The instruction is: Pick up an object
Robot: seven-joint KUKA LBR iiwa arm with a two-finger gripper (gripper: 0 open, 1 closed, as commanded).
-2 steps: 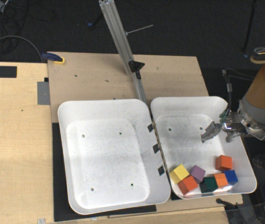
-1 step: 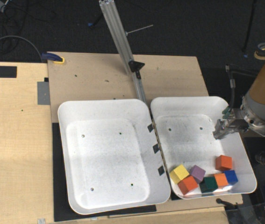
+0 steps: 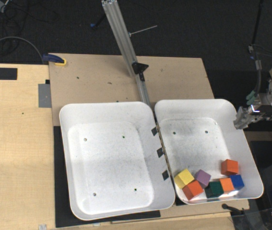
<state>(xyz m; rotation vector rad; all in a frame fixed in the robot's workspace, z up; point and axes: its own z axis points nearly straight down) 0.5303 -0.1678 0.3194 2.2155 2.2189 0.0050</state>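
We cannot tell how the jaws stand on the grey metal two-finger gripper, poised at the right white plastic bin's outer rim, well apart from its cubes. The red-orange cube sits slightly apart; yellow cube, purple cube and neighbours crowd together, so a descent there risks fouling adjacent blocks.
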